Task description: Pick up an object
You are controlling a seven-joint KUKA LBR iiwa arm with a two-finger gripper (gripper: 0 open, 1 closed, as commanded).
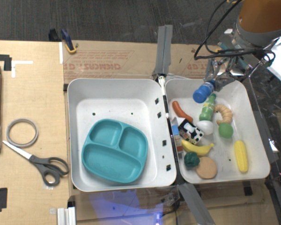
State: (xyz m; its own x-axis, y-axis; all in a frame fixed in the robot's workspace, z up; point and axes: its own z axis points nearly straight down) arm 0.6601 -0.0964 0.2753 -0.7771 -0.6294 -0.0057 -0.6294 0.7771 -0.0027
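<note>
The hand [218, 76] hangs over the right bin's [257, 125] far edge; whether it is spread or closed cannot be told. A blue cylinder [202, 92] lies just beside it, grip unconfirmed. Nearby lie a banana [197, 147] and corn cob [241, 156]. The left bin [77, 125] carries a teal plate [114, 150].

Lay heaped in the right bin [253, 139]: blue cylinder [203, 92] tilted at the far end just above a green-and-white bottle [207, 110], red sausage [180, 109] to their left, curled tan shrimp [223, 112] to their right. Sat nearer the front: green ball [225, 131], yellow corn cob [241, 155] upright by the right wall, banana [197, 147], black-and-white cow [192, 133], dark green lump [191, 160], tan disc [206, 168].
</note>
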